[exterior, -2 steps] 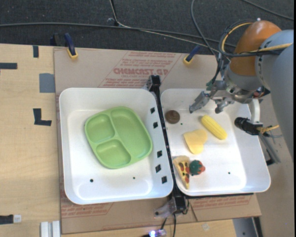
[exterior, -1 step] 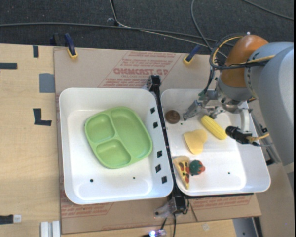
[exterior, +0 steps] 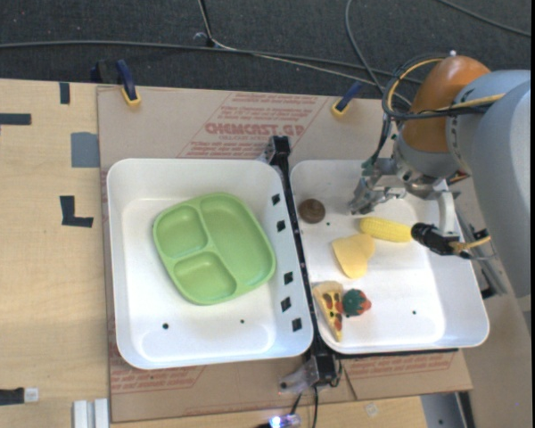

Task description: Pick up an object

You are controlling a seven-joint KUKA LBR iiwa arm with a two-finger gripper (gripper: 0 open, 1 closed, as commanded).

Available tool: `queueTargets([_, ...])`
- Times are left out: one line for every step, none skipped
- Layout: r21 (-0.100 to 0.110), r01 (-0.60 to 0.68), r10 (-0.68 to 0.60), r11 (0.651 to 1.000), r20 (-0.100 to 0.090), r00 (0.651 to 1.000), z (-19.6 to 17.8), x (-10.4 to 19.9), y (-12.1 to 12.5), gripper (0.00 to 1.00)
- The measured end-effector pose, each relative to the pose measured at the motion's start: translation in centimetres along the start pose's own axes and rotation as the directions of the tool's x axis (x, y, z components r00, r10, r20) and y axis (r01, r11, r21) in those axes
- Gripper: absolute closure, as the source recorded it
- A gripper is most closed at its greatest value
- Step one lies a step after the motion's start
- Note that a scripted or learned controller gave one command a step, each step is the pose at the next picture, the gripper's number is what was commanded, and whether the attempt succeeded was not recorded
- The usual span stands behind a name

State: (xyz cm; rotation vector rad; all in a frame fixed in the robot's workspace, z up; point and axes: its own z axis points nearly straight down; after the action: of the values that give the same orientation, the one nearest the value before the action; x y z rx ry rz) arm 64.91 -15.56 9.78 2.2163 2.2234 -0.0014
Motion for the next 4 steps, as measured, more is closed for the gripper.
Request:
queueTargets([-0.003, -0.002, 0.002, 1.000, -0.002, 1.000, -5.7, -0.4, 0.9, 1.00])
queueTargets([-0.003, -0.001, 0.001, 1.000, -0.001, 1.000, -11.1, -0.4, 1.0, 1.00])
queueTargets([0.003, 0.001, -0.001, 1.000, -0.003, 1.000, -10.5, 3.9, -1.2, 1.00])
queueTargets([0.002, 0.002, -0.002, 1.000, -0.004, 1.000, -11.9, 9.0, -3.5, 1.00])
